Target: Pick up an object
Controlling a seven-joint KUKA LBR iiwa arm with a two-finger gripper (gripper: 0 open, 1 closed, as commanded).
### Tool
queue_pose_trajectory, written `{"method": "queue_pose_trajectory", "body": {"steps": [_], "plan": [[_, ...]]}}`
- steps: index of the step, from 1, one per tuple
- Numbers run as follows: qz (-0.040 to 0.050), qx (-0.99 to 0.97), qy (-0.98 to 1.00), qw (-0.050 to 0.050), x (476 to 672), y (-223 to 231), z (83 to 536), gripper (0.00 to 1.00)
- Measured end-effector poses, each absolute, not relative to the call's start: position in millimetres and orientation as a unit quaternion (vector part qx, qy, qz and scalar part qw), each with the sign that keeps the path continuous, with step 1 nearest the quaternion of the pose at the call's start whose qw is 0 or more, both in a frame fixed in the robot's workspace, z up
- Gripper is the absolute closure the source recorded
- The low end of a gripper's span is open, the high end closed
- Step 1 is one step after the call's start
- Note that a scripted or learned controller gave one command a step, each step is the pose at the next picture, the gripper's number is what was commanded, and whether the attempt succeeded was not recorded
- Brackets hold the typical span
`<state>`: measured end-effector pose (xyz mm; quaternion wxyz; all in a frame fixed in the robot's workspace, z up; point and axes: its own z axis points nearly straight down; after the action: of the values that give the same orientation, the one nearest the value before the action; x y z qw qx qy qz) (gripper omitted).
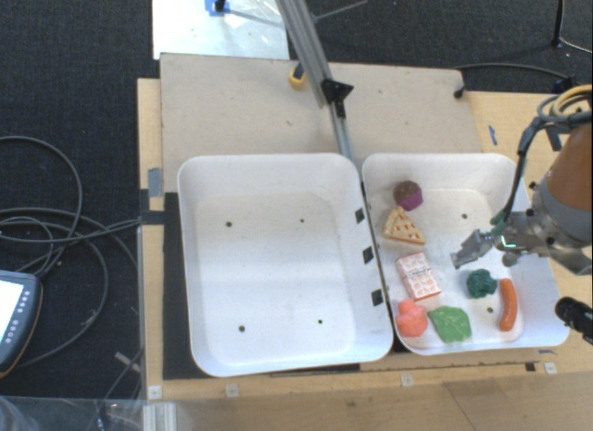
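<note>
The right bin point(445, 174) holds several toy foods. A purple round piece point(408, 195) lies near its back left, with a yellow wedge point(403, 227) just below it. A pink and white box point(419, 276) sits mid-left. An orange-red lump point(411, 318) and a light green piece point(450, 323) rest at the front. A dark green broccoli-like piece point(480, 283) and an orange sausage point(507, 304) lie front right. My gripper point(473, 249) hovers over the bin's right half, just above the dark green piece, with nothing seen held.
The left bin point(195, 234) stands beside the right one, the two touching along a shared rim. A slanted grey pole point(306, 35) reaches down to the bins' back junction. Cables point(56, 234) lie on the floor at left.
</note>
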<state>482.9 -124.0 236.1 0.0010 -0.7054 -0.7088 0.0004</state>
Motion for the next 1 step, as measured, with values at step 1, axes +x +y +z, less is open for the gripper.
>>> {"method": "queue_pose_trajectory", "body": {"steps": [1], "plan": [[-0.0008,-0.706,-0.708,-0.001,483.7,-124.1,237.8,0.00]]}}
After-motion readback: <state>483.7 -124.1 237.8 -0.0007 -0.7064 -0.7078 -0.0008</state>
